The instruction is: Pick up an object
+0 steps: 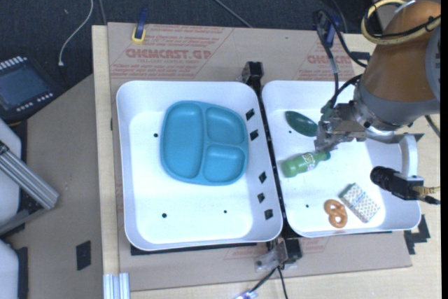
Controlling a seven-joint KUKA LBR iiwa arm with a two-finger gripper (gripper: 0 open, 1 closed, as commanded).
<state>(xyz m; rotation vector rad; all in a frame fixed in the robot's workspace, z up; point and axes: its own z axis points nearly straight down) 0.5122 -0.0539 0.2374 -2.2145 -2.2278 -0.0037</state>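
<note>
The right bin holds a small green bottle lying on its side, a dark green rounded piece, an orange pretzel-shaped item and a patterned grey-white packet. My gripper hangs low over the right bin, just above the bottle's right end and right of the dark green piece. The wrist body covers its fingertips from this angle. A blue divided plate lies in the left bin.
A black clip divider runs between the two bins. The arm's grey and orange body overhangs the right bin's far right side. Cables lie on the dark floor beyond the bench.
</note>
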